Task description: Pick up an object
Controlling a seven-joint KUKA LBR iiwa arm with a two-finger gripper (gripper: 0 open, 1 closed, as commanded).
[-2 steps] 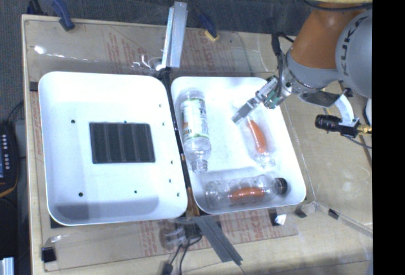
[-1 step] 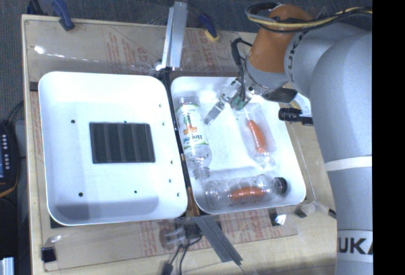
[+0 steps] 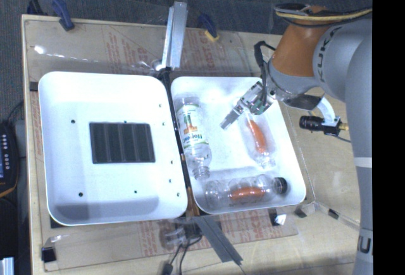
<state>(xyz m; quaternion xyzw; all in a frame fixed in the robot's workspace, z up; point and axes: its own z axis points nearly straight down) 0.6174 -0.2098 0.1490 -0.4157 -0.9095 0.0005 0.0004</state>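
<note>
Bright overhead light, bins (image 3: pixel 101 93) glaring, slightly soft

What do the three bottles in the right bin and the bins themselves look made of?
Bottles: likely clear, glossy plastic; the bin shows through them and they glint. Bins: apparently smooth white molded plastic, with rounded corners and soft sheen.

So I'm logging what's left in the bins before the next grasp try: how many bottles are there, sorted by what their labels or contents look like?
Clear bottles with orange contents: 2, one by the gripper and one along the near wall.
Clear bottles with a white printed label: 1.
Total: 3, all in the right bin.
</note>
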